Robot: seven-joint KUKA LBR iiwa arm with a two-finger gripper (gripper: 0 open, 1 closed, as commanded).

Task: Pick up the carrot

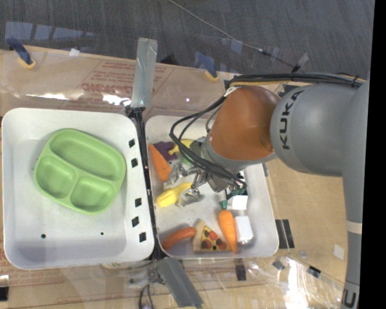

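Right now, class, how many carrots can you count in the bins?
2. One carrot lies near the right bin's front right; another by its left wall. The arm may hide more.

Dark grey carpet floor [78, 9] lies behind the cardboard-covered bench [87, 77].

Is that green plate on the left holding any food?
Empty. The green plate lies flat in the left bin, all three compartments bare; the toy food sits in the right bin.

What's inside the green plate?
The green plate sits in the left bin. Its three compartments look bare, with no food in them. Nothing covers it.
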